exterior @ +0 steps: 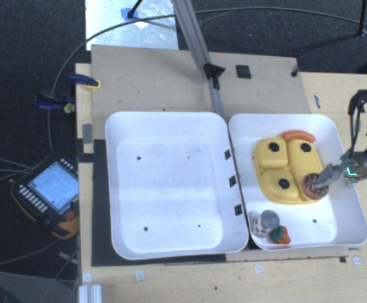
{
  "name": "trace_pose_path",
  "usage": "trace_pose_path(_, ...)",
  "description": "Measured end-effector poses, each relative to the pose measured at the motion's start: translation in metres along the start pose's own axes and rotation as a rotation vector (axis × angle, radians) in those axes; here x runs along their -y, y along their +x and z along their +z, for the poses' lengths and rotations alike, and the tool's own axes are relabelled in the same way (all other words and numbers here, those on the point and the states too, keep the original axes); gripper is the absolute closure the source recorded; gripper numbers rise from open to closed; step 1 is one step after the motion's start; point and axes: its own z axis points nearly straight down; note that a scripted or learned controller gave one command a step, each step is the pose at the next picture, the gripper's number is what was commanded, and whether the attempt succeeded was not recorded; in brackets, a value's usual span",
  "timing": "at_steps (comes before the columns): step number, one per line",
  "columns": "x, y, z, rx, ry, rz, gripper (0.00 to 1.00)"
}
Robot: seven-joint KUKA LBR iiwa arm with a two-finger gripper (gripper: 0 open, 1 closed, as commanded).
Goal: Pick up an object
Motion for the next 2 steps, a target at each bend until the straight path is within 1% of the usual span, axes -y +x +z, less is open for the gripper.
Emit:
trace_pose_path(1,0.0,0.0,0.0,0.0,-0.001,0.0,0.0)
trace_pose_path(2,-0.004,0.002,0.042,0.0,0.002,0.002,0.0)
